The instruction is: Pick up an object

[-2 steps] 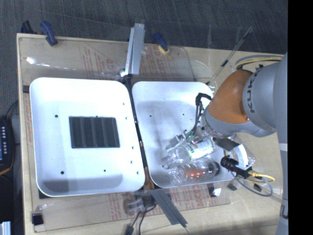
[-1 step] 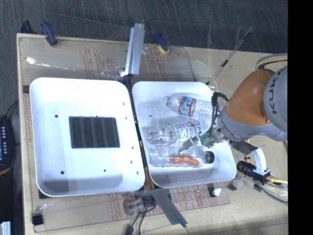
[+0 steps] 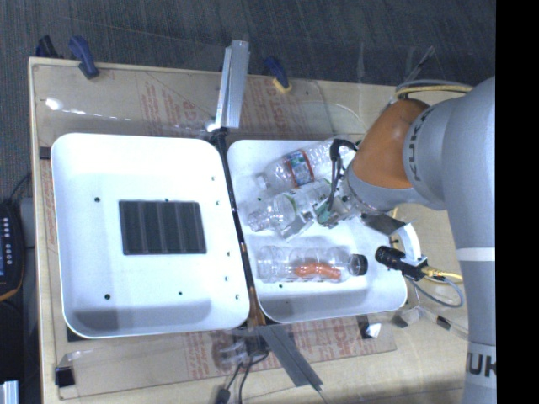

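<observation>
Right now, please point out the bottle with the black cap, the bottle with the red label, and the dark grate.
bottle with black cap (image 3: 307,264), camera view, clear body
bottle with red label (image 3: 296,167), camera view, label
dark grate (image 3: 162,226), camera view, middle

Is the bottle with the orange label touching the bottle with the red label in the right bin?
Apart. The camera view shows the bottle with the orange label lying low in the bin, white bin floor and a third bottle separating it from the bottle with the red label.

Pale wooden surface (image 3: 126,99) under clear sheeting, bearing two shallow white bins side by side: left bin (image 3: 76,225), right bin (image 3: 337,303).
</observation>
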`<control>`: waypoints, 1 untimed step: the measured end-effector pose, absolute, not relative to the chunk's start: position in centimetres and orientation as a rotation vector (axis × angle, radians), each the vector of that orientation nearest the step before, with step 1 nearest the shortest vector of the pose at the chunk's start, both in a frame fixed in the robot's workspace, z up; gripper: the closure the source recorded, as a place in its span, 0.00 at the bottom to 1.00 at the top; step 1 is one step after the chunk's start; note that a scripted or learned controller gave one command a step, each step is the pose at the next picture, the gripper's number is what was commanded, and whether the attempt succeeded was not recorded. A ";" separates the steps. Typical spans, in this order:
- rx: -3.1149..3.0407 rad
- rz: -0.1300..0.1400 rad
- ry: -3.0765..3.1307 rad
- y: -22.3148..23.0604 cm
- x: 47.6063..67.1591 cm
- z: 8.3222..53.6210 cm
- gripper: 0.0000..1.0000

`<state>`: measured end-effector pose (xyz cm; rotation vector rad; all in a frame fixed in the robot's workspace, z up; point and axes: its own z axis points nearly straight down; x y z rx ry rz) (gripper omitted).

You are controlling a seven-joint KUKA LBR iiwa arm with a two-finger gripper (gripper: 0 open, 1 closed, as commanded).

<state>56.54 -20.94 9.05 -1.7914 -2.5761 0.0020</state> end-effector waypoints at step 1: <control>-1.552 0.004 -2.722 -14.0 61.5 9.1 0.00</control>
